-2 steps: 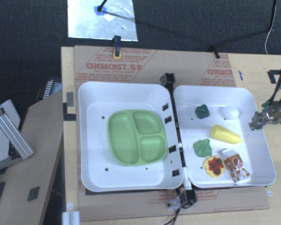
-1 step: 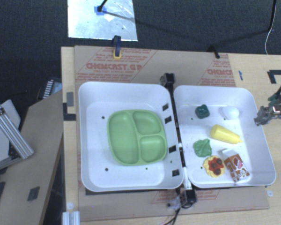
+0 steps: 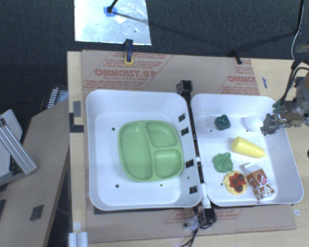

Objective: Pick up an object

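Arm: the gripper (image 3: 270,123) hangs over the right bin's (image 3: 293,161) far right side, close to the rim, the orange band just above it at the frame edge.
Tool state: too small and blurred to call; I cannot tell how it stands, and I see nothing in its hold.
Nearest target: a small white object (image 3: 252,122) lies on the bin floor just beside the gripper, pale against the white bin, its outline hard to read.
Other choices: a yellow wedge (image 3: 247,147) nearby, a dark green piece (image 3: 222,122) further left, a leafy green piece (image 3: 222,162), a pizza slice toy (image 3: 235,182), a brown carton (image 3: 260,183).
Handling: these look like light, stiff plastic play food, probably smooth and apt to skid.
Where to take hold: the wedge across its narrow sides, I'd say; the white piece across its middle.
Left bin: a green divided tray (image 3: 149,151) sits in the left bin (image 3: 100,138), well apart from the action.
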{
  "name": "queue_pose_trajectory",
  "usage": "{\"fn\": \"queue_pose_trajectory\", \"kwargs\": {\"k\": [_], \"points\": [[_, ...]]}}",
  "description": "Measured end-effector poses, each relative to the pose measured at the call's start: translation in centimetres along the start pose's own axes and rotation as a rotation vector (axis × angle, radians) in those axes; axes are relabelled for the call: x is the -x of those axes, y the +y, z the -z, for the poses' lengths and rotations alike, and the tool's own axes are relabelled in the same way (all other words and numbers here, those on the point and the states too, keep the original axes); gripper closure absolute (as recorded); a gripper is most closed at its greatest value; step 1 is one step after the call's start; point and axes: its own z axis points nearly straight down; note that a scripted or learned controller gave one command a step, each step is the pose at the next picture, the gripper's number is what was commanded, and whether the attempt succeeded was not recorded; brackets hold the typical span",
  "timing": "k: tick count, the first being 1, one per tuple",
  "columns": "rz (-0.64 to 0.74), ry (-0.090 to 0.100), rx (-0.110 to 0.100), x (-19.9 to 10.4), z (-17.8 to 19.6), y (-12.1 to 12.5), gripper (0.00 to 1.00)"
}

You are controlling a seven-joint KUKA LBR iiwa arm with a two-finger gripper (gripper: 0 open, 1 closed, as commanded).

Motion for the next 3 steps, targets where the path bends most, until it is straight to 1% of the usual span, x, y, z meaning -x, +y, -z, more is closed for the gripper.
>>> {"fn": "queue_pose_trajectory", "kwargs": {"k": [1, 2, 3], "points": [[0.001, 0.001, -0.001, -4.7, -1.4, 0.2, 1.0], [0.002, 0.001, 0.0, -10.0, -1.0, 0.3, 1.0], [0.001, 0.0, -0.001, -15.3, -2.5, 1.8, 1.0]]}}
